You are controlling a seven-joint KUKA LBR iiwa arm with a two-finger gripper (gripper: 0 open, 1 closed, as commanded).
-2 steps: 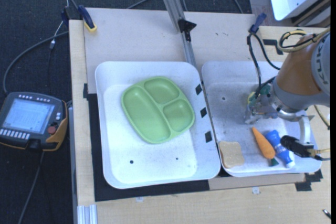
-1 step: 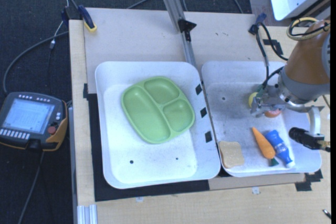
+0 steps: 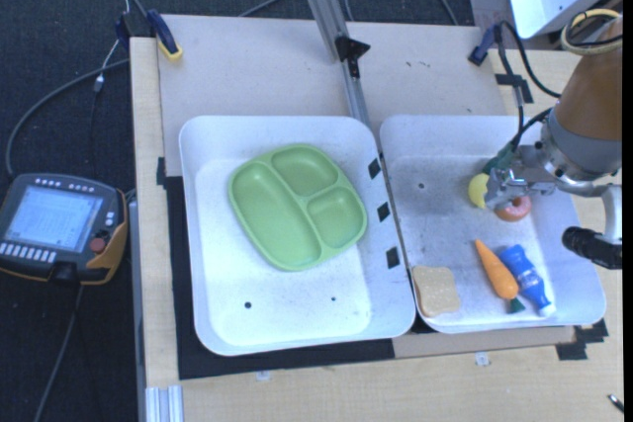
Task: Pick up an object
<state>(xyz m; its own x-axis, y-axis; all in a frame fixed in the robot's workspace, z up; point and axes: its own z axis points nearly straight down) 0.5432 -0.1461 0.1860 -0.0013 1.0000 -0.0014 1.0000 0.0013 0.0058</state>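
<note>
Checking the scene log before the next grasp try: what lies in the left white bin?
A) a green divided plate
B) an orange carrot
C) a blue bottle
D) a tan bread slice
A: the green divided plate lies in the left white bin, alone there, while the carrot, bottle and bread sit in the right bin.

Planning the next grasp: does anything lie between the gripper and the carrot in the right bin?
Nothing visible does. The gripper hangs over the yellow and red pieces; bare bin floor separates it from the carrot. The blue bottle lies against the carrot's right side.
</note>
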